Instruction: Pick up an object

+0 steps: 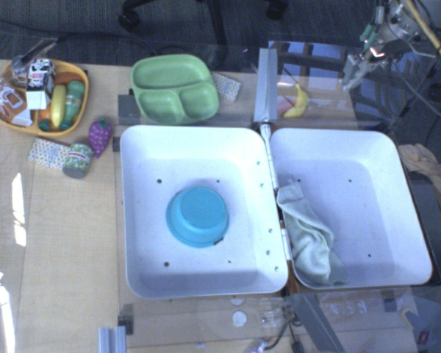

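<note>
Beyond bins: green divided tray (174, 88), banana (299, 101); claw (355, 70) above right bin (367, 164), grip state indiscernible.

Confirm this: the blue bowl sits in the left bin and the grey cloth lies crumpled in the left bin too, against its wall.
Not quite. The blue bowl is in the left bin, but the cloth lies in the right bin, crumpled against that bin's left wall, near the divide between the two. The camera view shows it.
</note>
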Controlling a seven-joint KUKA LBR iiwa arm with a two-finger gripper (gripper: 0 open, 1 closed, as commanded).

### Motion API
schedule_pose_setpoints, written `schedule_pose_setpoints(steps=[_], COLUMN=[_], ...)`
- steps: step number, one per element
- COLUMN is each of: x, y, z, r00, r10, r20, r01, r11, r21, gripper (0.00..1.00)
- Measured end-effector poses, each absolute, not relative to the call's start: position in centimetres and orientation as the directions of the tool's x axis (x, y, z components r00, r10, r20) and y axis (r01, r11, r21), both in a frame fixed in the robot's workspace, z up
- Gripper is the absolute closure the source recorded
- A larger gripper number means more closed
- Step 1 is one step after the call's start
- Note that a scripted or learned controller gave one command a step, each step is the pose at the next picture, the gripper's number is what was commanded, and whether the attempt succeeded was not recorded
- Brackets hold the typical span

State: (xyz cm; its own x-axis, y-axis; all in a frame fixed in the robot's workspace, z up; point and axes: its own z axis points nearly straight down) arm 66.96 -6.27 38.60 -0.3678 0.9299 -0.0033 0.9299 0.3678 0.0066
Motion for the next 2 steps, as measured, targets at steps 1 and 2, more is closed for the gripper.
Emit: schedule_pose_setpoints(steps=[1, 2], x=[67.0, 67.0], y=[-2.9, -1.4], z=[38.8, 37.6], r00=[-0.568, -0.715], r10=[0.823, 0.699], r20=[-0.003, -0.006], r01=[0.823, 0.699], r11=[0.568, 0.715], r21=[0.004, 0.006], gripper=[1.0, 1.0])
